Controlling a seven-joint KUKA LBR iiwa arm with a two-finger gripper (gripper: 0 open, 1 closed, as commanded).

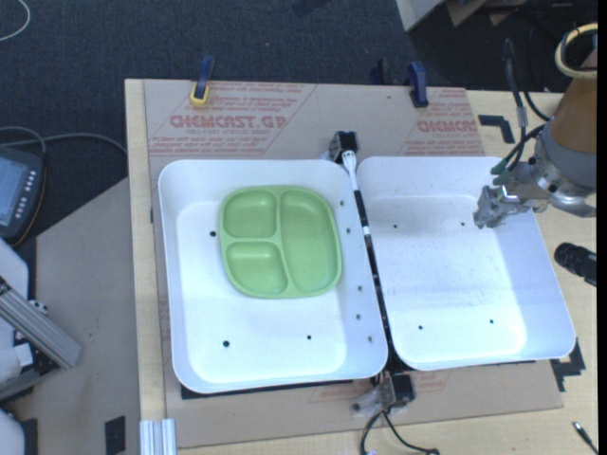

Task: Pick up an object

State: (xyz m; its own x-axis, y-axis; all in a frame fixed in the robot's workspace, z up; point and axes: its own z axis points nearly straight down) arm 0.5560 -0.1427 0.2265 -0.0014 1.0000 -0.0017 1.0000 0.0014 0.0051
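Tray [281, 242], green and split into three wells, lies flat in the left bin [190, 349], toward its upper half and near the divider. Gripper [488, 209] hangs over the right bin [531, 335], at its upper right, well apart from the tray; nothing sits between its fingers, and whether they are spread or closed I cannot tell. The tray lies to the gripper's left in this view, across the raised rims where the bins meet, its long side running roughly up and down the picture. Bare white floor surrounds it on all sides, widest below. The likely move is a lift, a crossing over the rims, then a descent onto a tray edge.
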